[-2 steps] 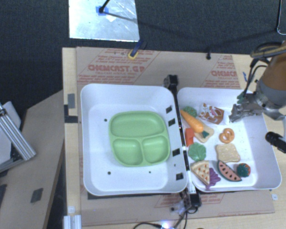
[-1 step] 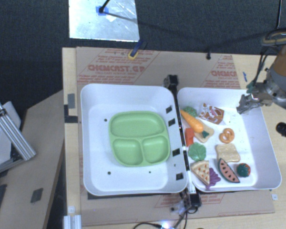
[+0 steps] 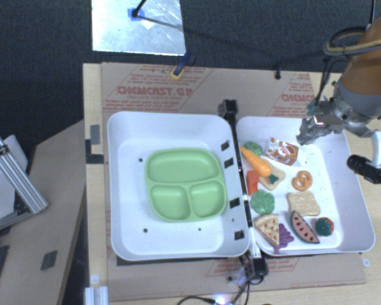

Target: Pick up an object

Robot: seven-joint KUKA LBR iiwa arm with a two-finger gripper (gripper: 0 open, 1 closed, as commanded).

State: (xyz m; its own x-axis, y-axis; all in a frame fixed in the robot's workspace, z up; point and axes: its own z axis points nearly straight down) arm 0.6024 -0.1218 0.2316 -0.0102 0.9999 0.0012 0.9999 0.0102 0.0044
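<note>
Two white bins sit side by side on the counter (image 3: pixel 70 164). The left bin (image 3: pixel 124 138) has a green divided plate (image 3: pixel 184 183) lying flat in its middle, with three compartments, and that's about it for that side.

Moving right, the right bin (image 3: pixel 359 227) is where all the toy food is. Near the divider there's a carrot (image 3: pixel 256 161) lying at a slant, with a small green leafy piece (image 3: pixel 253 149) just above it and a red piece (image 3: pixel 252 182) just below. A broccoli-looking green thing (image 3: pixel 263 202) sits under that, then a pizza slice (image 3: pixel 268 227) at the bottom. A bit further right: a red and white packet (image 3: pixel 282 151) up top, a pretzel (image 3: pixel 301 181), a slice of toast (image 3: pixel 303 203), a watermelon slice (image 3: pixel 303 227), and a strawberry (image 3: pixel 324 226) near the lower right corner.

The gripper (image 3: pixel 307 134) hangs over the upper right part of that bin, just right of the packet, not clearly touching anything. Honestly can't tell how wide it's set. Nothing visible between its tips. The arm (image 3: pixel 365 75) comes in from the upper right.
</note>
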